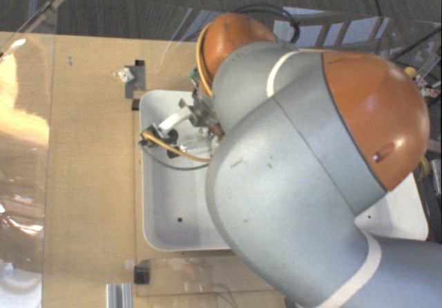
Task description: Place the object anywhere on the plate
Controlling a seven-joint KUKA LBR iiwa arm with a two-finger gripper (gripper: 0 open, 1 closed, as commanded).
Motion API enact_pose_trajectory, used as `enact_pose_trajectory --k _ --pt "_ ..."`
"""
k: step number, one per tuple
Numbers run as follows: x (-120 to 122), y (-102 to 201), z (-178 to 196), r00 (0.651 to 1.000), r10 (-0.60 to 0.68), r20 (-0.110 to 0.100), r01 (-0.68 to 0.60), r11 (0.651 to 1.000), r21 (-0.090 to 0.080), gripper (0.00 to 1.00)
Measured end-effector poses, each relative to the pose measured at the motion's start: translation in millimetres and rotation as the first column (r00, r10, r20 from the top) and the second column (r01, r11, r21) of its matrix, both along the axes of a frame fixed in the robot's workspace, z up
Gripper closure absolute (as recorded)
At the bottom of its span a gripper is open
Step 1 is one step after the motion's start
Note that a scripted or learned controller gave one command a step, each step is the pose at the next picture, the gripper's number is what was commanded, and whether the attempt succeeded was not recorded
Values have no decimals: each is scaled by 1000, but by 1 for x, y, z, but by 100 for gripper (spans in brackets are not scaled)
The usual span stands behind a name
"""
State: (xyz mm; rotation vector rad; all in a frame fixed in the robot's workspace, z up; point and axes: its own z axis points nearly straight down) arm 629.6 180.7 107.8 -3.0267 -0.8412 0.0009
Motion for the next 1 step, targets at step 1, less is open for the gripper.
enact_pose_trajectory --k 1 --pt "17 43 47 922 387 2 -387 922 0 100"
